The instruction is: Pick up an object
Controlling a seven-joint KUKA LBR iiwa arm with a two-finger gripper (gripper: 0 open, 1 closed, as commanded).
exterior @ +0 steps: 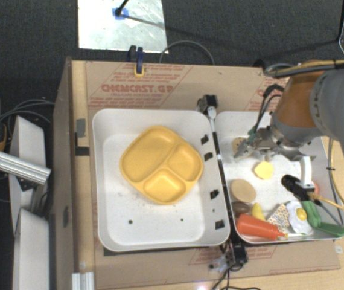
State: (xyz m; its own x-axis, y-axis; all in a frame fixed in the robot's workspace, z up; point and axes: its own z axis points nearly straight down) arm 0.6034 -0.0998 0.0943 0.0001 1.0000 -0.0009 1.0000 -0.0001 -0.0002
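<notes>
Gripper (pixel 249 145), as I read it from my console, hangs low in the right white bin (pixel 232 121) (finger state indiscernible), with the small round yellow plastic piece (pixel 264 170) just below-right.

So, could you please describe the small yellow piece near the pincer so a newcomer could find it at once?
Look in the right bin, just below the pincer. The small yellow piece lies alone on bare white floor, above the round tan disc. It is flat and pale yellow, unlike the orange carrot at the bottom edge.
</notes>
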